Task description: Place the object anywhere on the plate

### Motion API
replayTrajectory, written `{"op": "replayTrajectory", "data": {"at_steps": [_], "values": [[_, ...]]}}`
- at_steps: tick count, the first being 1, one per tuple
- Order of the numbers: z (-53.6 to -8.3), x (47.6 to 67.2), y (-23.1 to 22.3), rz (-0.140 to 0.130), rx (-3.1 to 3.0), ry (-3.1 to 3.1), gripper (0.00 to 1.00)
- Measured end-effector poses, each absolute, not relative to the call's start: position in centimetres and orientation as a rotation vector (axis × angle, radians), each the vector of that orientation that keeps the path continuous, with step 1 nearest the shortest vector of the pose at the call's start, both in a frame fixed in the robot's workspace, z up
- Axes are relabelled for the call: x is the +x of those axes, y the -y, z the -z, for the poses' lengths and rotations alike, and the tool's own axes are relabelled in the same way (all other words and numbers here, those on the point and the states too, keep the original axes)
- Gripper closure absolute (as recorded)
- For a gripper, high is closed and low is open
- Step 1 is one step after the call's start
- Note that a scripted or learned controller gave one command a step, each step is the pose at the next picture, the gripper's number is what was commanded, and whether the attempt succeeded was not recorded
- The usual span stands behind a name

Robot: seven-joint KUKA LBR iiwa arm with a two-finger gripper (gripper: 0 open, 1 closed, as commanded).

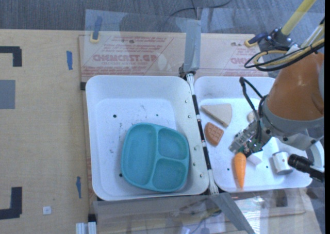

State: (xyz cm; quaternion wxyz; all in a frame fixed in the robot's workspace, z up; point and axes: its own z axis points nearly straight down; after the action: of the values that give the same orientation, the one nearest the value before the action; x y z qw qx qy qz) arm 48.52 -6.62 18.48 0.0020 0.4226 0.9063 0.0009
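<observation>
Gripper [246,144] low in right bin [227,175], finger state impossible to tell. Carrot [240,170] just below gripper, long axis running near-far, tip pointing near. Plate [155,157] in left bin [100,140], well left of carrot.

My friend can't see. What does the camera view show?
A robot arm reaches into the right bin, its claw just above a toy carrot, near a waffle and a bread slice. A teal plate sits in the left bin.
</observation>
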Motion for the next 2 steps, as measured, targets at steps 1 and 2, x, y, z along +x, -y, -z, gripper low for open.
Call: {"op": "replayTrajectory", "data": {"at_steps": [1, 2], "values": [[-18.5, 52.1, 0.8, -0.002, 1.315, -2.849, 1.00], [-18.5, 51.4, -5.5, -0.001, 1.326, -2.847, 1.00]]}}
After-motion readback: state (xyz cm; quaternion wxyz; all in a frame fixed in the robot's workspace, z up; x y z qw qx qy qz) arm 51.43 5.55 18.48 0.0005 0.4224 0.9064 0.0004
